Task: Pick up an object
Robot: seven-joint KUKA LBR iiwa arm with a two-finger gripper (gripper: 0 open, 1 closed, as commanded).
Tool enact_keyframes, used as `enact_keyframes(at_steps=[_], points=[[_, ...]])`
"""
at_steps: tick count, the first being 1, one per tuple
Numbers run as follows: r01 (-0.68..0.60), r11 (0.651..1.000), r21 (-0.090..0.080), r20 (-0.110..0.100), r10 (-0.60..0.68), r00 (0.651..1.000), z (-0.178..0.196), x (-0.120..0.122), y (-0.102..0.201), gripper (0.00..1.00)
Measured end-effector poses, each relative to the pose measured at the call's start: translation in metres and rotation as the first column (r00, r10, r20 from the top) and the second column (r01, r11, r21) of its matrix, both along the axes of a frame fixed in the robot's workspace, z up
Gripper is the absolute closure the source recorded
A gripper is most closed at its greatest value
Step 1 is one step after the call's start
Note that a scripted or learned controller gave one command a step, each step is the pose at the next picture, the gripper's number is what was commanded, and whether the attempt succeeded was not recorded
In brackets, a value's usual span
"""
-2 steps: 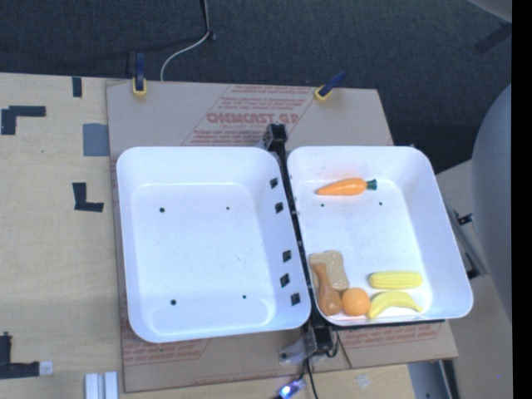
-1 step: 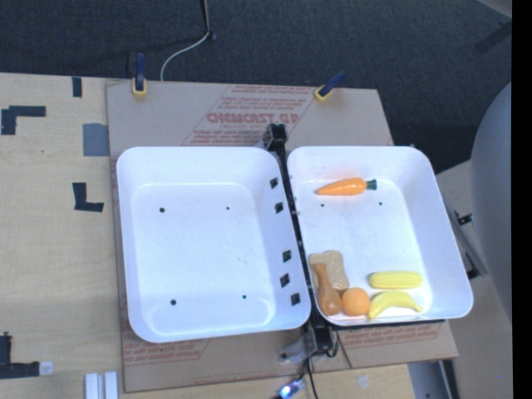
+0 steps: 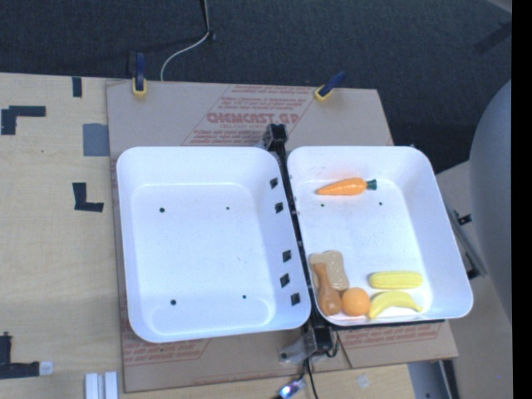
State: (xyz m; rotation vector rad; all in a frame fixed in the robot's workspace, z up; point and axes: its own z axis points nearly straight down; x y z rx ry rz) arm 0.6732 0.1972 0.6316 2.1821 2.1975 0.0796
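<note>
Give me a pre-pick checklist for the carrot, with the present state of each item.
1. Carrot in right bin: ok.
2. Carrot lies apart from other items, room on all sides: ok.
3. Carrot fully in sight, nothing covering it: ok.
4. Banana, corn, orange ball and the tan piece crowd the near edge, away from the carrot: ok.
5. Arm's grey body sits outside the right bin, not over the carrot: not ok.
6. Jaws ready to close: cannot tell.

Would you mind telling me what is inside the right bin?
The right bin holds a carrot, corn cob, banana, orange and tan bread-like pieces. Anything beneath them is hidden.
</note>
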Motion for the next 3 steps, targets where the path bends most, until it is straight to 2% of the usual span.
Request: enact_keyframes(at_steps=[3], points=[[-0.006,1.000,0.016,0.078,0.005,0.997,0.030,0.006,0.004,1.00]])
